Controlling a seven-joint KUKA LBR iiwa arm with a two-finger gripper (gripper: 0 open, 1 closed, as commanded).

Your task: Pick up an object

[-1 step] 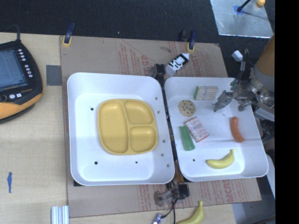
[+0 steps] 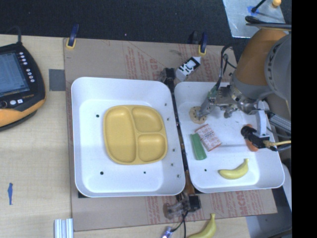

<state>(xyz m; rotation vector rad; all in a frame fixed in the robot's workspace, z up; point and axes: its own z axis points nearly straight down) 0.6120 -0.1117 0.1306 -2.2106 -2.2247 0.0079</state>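
Observation:
My gripper [image 2: 215, 112] hangs over the far part of the right bin [image 2: 267, 180], open, with nothing between its fingers. Its left fingertip is just beside a round tan cookie-like disc [image 2: 197, 115]. A pink and white packet [image 2: 208, 137] and a green bar [image 2: 198, 147] lie in front of the disc, near the bin's left wall. A yellow banana [image 2: 234, 170] rests near the front of the bin. In the left bin [image 2: 86, 177] sits a yellow divided plate [image 2: 134, 134].
A second banana [image 2: 208, 227] lies outside the bins at the front edge. A black and white object [image 2: 188, 67] lies behind the bins. A teach pendant [image 2: 17, 86] rests on the bench at far left.

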